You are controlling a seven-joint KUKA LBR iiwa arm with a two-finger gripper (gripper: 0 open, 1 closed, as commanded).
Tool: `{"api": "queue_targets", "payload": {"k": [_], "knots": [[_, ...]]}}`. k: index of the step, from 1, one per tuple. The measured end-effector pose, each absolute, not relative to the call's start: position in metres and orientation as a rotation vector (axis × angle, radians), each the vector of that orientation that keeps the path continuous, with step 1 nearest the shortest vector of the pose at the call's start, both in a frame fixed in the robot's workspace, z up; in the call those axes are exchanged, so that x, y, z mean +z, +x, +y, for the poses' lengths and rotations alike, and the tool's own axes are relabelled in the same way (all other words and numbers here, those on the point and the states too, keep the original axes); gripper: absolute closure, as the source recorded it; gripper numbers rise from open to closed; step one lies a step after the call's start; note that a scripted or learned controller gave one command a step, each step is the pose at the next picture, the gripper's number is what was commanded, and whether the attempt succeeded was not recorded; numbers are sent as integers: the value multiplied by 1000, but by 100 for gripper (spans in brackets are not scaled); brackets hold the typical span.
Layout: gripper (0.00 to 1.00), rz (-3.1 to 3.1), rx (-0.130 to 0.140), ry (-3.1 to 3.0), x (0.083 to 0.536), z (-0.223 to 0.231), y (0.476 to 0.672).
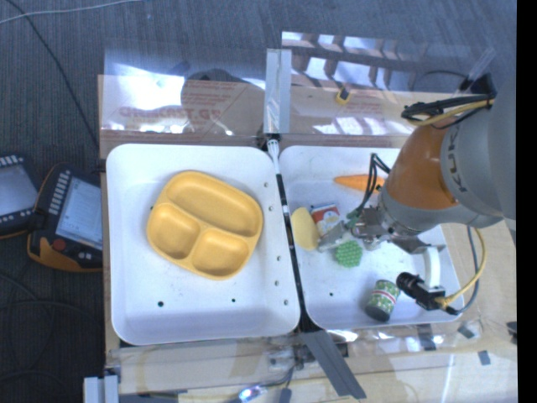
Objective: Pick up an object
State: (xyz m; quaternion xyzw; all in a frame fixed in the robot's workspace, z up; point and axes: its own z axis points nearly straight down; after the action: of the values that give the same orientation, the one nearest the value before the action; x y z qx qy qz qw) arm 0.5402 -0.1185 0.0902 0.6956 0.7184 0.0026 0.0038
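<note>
Fig. legend: approach step of a pick. The end effector is seen low in the right bin, near its left wall, above a cluster of candidates: a green ball, a yellow piece touching the wall, and a red-white packet. Whether it is released or clenched cannot be told; nothing is seen gripped. A small can lies toward the bin's front edge, an orange carrot toward the rear. The left bin carries a yellow divided tray. Next move, by judgement: one item to be centred under the tool, descent completed w/o nudging neighbours, then closure and lift.
</note>
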Motion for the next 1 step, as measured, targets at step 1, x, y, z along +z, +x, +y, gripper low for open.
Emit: {"api": "queue_targets", "payload": {"k": [1], "knots": [[100,2249,14,2180,100,-118,542]]}}
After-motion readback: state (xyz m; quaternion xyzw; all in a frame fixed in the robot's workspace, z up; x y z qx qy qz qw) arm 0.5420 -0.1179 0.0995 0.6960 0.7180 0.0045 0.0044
